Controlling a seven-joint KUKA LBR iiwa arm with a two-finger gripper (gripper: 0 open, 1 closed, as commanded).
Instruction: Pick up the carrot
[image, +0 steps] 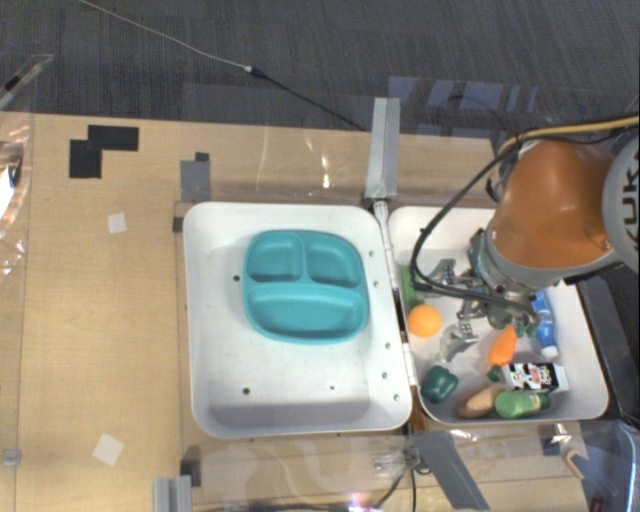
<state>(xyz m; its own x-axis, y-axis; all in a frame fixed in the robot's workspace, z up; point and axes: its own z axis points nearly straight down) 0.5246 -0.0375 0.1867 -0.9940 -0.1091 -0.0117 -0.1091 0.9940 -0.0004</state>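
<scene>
The carrot (502, 346) is a small orange piece lying tilted in the right bin (590, 385), towards its front right. My gripper (482, 322) hangs low over the middle of that bin, below the orange wrist band. The carrot's upper end lies right at the gripper's lower right edge, and I cannot tell whether they touch. The arm hides the back of the bin.
Around the carrot in the right bin lie an orange ball (424, 321), a dark green piece (438, 382), a tan piece (478, 402), a green piece (517, 403), a black-and-white carton (533, 376) and a blue item (543, 325). The left bin (215, 390) holds a teal divided plate (305, 285).
</scene>
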